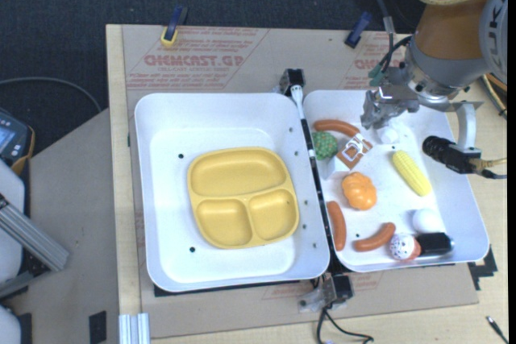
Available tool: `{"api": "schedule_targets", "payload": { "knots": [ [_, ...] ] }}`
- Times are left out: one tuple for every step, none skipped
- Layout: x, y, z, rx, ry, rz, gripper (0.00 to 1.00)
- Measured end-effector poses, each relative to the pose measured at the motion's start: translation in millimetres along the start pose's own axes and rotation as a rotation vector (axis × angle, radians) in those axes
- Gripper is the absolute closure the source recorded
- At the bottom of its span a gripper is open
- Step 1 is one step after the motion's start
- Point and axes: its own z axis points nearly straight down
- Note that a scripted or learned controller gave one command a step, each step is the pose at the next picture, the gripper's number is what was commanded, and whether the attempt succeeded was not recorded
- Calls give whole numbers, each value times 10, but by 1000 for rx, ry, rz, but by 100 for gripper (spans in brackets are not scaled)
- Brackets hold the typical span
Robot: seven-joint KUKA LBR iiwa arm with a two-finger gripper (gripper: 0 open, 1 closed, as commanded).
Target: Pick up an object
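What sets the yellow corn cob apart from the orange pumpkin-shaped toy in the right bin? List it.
The yellow corn cob is long and slim; the orange pumpkin-shaped toy is round and squat. The cob lies at a slant nearer the bin's right side; the pumpkin sits near the middle, just below a small orange-and-white square piece. Both rest loose on the white right bin.

Arm point(463, 4) cut off, right edge.
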Motion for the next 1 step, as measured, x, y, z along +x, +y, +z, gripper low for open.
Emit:
{"api": "schedule_targets", "payload": {
  "knots": [
    [-120,104,59,-4,-2,3,100]
  ]
}}
